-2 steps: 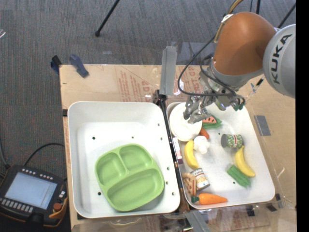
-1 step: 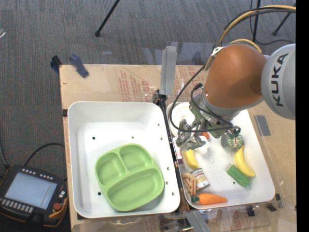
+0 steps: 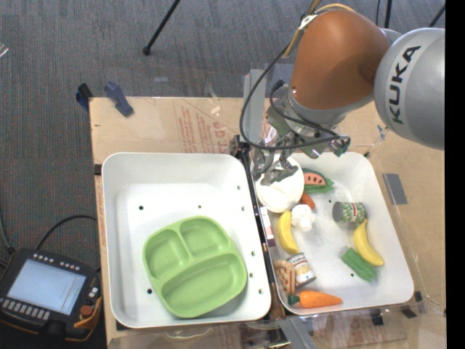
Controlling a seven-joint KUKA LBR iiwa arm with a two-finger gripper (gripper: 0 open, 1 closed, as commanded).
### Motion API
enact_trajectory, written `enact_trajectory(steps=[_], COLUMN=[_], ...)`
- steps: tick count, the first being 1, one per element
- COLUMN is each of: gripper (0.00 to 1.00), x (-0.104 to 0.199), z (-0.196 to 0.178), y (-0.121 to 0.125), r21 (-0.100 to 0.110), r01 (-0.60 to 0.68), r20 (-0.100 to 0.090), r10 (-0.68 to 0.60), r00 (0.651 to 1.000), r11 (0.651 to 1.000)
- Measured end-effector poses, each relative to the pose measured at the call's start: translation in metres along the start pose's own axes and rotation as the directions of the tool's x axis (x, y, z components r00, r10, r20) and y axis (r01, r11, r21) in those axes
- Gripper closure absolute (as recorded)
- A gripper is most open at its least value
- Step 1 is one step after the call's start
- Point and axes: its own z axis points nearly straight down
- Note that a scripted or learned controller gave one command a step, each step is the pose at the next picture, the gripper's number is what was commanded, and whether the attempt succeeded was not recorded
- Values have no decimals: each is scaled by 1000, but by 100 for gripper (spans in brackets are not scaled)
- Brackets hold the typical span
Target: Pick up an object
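Hovering at the right bin's (image 3: 392, 217) near-left corner, the gripper (image 3: 275, 167) hangs over a white plate (image 3: 282, 189); whether the jaws are apart I cannot tell. Best descend squarely, catching the plate's rim, avoiding the banana (image 3: 287, 233).

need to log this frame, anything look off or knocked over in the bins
Nothing spilled or damaged. The small can in the right bin lies on its side, and the toy food is scattered loosely. The green tray sits flat.
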Motion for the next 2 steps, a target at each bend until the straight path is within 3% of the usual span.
enact_trajectory(steps=[1, 2], gripper=[100, 100], x=[-1, 27], z=[-10, -62], y=[-1, -28], r21=[-1, 3], r01=[-7, -100], r20=[5, 2], r10=[7, 100], r00=[1000, 995], r11=[1000, 995])
